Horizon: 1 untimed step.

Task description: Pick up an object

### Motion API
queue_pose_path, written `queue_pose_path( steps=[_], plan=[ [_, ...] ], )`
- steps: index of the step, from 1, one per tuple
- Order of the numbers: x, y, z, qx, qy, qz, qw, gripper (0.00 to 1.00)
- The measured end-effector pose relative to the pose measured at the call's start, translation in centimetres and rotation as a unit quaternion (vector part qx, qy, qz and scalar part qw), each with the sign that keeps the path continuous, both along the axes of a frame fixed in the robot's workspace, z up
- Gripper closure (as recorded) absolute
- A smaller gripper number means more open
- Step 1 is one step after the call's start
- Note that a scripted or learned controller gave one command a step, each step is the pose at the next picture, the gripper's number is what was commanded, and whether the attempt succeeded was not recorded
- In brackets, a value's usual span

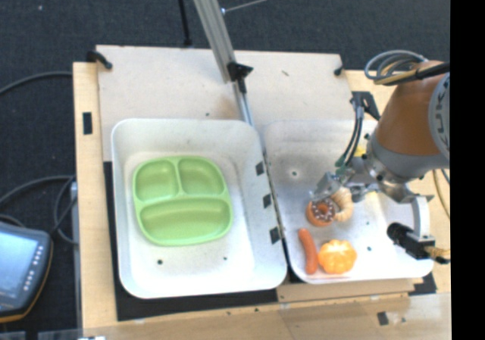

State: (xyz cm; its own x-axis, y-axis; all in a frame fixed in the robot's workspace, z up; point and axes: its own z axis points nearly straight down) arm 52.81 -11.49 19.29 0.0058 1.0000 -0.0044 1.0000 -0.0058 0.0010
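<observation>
The doughnut lies in the right bin, just above the tangerine and carrot. The jaws sit against it; their opening I cannot tell. Probably light, rigid plastic; grip across its ring.

Grey arm with orange band — reaching in from the right, wrist bent low, gripper pointing left.

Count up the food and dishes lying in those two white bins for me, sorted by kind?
Green divided plate: 1, in the left bin
Doughnut: 1, right bin, under the claw
Carrot: 1, right bin
Orange fruit: 1, right bin
Total: 4
</observation>
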Motion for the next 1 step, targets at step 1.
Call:
queue_pose_path(
  steps=[1],
  plan=[
    [7.0, -3.18, -0.73, 0.0005, -0.002, 0.004, 1.0, 0.0]
  ],
)
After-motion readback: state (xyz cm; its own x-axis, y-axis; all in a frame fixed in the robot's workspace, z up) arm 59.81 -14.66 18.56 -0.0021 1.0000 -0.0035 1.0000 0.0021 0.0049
